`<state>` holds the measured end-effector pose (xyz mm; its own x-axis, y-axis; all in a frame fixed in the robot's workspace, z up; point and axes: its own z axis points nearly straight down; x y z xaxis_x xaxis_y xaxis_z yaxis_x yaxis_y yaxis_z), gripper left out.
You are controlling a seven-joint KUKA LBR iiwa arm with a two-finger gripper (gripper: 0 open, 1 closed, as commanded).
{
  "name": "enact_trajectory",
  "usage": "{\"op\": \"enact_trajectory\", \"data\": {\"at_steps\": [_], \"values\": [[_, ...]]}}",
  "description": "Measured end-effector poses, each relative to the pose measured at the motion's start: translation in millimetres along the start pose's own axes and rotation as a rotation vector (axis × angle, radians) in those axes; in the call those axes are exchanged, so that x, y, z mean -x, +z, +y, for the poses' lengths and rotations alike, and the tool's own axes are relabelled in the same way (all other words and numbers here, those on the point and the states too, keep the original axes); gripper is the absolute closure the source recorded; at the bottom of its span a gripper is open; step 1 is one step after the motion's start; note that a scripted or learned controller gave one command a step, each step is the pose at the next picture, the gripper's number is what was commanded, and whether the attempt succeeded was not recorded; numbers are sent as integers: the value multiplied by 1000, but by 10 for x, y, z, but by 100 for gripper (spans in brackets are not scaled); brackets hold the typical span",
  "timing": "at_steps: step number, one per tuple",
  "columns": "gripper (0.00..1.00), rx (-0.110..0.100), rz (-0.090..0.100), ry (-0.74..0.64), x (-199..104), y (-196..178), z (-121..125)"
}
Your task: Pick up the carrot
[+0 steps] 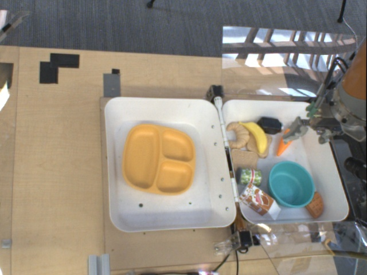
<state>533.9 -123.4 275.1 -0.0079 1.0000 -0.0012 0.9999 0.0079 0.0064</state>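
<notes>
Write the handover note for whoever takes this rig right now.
Gripper: low in the right bin, fingers at the carrot's upper end; whether they are closed on it cannot be told.
Carrot: lying in the right bin's upper middle, between the banana and the gripper, above the teal bowl.
Left bin: holds the yellow tray.
Done: arm brought down to the carrot.
Left: confirm the grasp and lift the carrot clear.
</notes>
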Motion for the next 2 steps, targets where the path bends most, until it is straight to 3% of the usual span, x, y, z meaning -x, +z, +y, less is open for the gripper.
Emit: {"op": "enact_trajectory", "data": {"at_steps": [1, 2], "values": [[0, -13, 3, 61, -12, 1176, 245], [0, 15, 1, 130, 310, 1818, 748]]}}
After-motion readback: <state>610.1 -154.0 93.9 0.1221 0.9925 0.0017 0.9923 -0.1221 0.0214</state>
